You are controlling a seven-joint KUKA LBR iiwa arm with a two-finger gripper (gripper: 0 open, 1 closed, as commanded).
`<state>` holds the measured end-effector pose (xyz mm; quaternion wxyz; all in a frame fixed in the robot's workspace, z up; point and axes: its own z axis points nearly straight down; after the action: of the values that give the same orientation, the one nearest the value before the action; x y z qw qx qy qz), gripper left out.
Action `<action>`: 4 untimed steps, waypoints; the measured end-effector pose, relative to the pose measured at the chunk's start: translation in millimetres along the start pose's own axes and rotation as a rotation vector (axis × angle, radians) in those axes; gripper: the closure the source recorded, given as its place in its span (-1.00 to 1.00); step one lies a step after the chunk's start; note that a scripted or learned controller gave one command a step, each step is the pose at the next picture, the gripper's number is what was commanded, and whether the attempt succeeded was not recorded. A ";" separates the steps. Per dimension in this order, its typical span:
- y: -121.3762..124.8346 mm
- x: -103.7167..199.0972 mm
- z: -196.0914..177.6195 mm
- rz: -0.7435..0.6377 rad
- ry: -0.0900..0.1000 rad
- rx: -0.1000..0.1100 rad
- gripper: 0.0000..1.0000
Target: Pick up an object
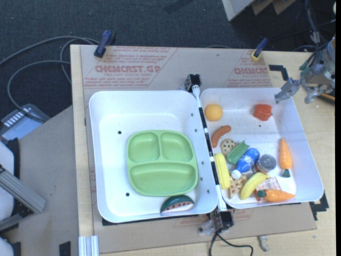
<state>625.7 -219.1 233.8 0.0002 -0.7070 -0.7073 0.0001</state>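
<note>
The nearest candidate for picking, a red pepper, lay in the upper part of the right bin, apart from the crowd of toy food heaped toward that bin's near corner. The gripper hung above the bin's far right corner, so the pepper lay below and to its left, close by. How far the gripper stood apart I could not tell; it held nothing. The arm reached in from the right, high over the worktop.
</note>
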 end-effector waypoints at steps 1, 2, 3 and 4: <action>38.0 28.9 72.6 -0.001 0.001 0.002 -1.00; 40.4 25.3 135.7 -0.001 0.000 0.002 -1.00; 41.7 25.2 124.1 -0.002 -0.003 -0.002 1.00; 41.9 88.0 45.0 -0.001 -0.001 -0.004 1.00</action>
<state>667.5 -131.1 188.8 -0.0015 -0.7066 -0.7076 -0.0013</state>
